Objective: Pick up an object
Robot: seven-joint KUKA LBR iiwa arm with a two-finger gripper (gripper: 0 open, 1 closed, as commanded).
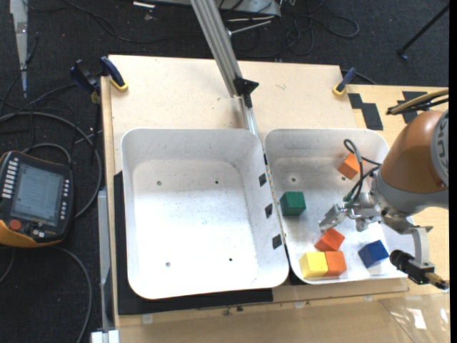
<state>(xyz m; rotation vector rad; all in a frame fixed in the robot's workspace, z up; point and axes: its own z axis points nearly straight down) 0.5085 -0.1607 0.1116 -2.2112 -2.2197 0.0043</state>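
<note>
I see the hand (335, 219) low in the right bin (314, 143), its fingers apart with nothing between them, just above a red block (330, 239). The arm (421, 166) comes in over the bin's right edge. A yellow block (313, 264) and an orange block (335, 263) sit touching at the bin's near edge, a blue block (373, 253) toward its near right corner. A green block (293, 203) lies near the bin's left wall, another orange block (349, 166) further back. The left bin (143, 148) sits beside it on the table (178, 91).
</note>
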